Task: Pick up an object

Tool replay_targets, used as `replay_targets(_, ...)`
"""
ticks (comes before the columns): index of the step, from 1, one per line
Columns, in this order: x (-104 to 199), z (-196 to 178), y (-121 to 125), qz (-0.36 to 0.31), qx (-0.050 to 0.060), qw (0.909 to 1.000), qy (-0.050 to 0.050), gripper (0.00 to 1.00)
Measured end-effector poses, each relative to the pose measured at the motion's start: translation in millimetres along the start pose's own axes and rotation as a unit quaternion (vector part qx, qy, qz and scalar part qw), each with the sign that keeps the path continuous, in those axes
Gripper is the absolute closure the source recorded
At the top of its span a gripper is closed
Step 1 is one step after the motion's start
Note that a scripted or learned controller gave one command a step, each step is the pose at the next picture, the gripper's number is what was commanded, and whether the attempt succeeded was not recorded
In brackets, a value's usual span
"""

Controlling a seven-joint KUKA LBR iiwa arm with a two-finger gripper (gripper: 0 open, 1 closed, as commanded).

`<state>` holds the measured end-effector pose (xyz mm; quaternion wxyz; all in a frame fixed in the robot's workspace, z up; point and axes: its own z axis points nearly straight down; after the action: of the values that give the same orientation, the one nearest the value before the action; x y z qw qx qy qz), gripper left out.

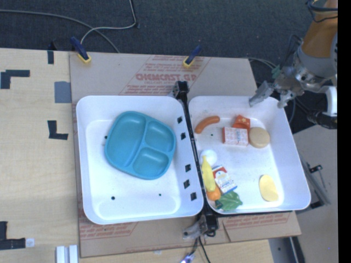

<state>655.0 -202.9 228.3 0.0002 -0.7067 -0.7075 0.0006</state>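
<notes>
**Gripper above the right bin's far edge**

Gripper [272,96] spreads its two fingers apart, empty, over the far rim of the right shallow white bin [293,147]. Nearest objects: red-and-white carton [237,135], round tan bun [259,137], orange sausage [207,123].

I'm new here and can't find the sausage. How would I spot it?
Look in the right bin, at its far left corner beside the divider. The sausage lies there alone, left of the red and white carton: a small, curved, orange-brown link.
</notes>
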Motion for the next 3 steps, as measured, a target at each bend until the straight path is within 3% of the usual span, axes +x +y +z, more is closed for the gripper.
replay_targets(1, 37, 132, 6, 0.0, -0.001, 1.0, -0.001, 0.0)
replay_targets(2, 91, 142, -33, -0.001, -0.001, 1.0, 0.0, 0.0)
replay_targets(3, 96, 143, 10, 0.001, 0.007, 1.0, -0.006, 0.0)
